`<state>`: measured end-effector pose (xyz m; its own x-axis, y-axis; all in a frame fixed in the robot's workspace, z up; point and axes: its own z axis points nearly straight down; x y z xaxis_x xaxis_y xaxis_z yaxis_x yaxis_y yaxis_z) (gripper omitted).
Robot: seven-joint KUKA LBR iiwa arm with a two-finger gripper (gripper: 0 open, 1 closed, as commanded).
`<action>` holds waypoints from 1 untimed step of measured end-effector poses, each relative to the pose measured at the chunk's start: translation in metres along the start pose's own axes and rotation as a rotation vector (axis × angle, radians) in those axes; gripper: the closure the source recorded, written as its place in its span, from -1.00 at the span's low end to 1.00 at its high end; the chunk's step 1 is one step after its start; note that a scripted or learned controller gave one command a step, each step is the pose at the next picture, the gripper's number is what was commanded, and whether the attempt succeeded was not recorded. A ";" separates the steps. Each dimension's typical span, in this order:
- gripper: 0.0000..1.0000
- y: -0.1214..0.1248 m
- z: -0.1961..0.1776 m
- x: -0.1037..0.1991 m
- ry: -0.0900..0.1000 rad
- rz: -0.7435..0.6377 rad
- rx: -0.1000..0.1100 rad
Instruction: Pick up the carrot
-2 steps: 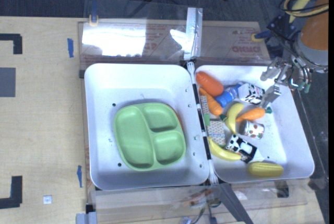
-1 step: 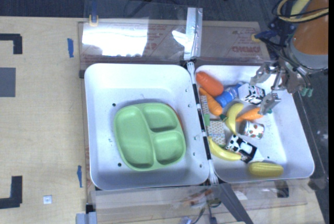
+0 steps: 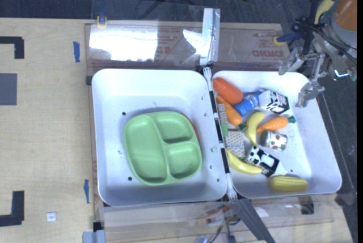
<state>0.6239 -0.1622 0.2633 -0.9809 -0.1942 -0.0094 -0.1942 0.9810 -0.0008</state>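
Pincer [image 3: 306, 75], fingers' state unclear, hovers above right bin [image 3: 317, 151], apart from carrot [image 3: 275, 122].

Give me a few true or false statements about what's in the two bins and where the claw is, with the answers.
1. The green divided plate lies in the left bin. True.
2. The carrot lies on the green plate. False: it lies in the right bin, among the other toys.
3. The claw holds the carrot. False: it is at the right bin's upper right corner, apart from the carrot.
4. A yellow corn cob lies near the right bin's front edge. True.
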 end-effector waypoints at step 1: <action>-1.00 0.008 0.064 -0.020 0.006 0.172 -0.001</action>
<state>0.6428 -0.1505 0.1993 -0.9997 -0.0238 -0.0035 -0.0238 0.9997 0.0017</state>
